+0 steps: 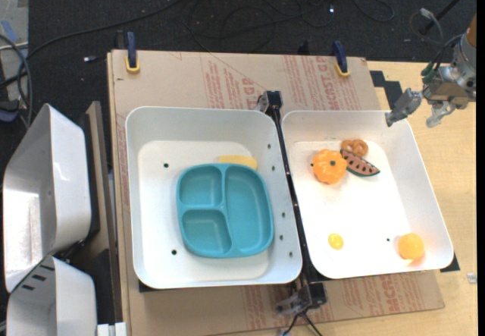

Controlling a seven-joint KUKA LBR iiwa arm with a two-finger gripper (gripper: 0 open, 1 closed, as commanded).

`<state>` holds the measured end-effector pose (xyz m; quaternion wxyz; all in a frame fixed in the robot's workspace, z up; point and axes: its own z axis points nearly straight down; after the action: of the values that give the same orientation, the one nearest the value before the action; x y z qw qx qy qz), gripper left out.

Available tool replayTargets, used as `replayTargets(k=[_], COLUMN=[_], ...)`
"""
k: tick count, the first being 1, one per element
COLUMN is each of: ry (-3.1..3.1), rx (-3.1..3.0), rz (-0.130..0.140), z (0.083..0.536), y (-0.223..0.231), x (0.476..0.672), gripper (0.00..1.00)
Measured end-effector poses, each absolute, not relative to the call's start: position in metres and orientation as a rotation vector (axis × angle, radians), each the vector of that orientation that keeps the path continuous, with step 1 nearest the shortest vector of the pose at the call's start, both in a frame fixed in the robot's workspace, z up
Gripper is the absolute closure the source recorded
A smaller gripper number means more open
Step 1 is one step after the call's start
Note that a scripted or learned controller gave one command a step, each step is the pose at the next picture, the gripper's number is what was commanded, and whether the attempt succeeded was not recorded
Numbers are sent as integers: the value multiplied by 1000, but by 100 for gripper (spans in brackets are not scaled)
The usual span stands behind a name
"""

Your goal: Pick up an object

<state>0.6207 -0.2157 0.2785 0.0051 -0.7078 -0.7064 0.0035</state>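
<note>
Your teal tray [225, 210] filled the left bin [144, 175]. In the right bin [424, 190] the orange pumpkin [330, 166] sat at ten o'clock. The gripper [416, 110], fingers apart, hung off the two o'clock corner; descending there, you'd strike the rim.

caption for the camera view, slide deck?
Open gripper hovers past the right bin holding toy food; teal tray in left bin.

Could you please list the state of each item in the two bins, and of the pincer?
Pincer: open, holding nothing, above right bin's far corner.
Blue tray: flat in left bin.
Yellow piece: partly behind tray.
Pumpkin: upright.
Pretzel: lying flat.
Watermelon slice: lying flat.
Orange ball: resting near corner.
</note>
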Motion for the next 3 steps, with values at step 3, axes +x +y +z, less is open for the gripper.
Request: replayTargets(k=[3], ry=[-2222], rx=[-2218], rz=[3], z=[198], y=[-207], x=[629], gripper=[0])
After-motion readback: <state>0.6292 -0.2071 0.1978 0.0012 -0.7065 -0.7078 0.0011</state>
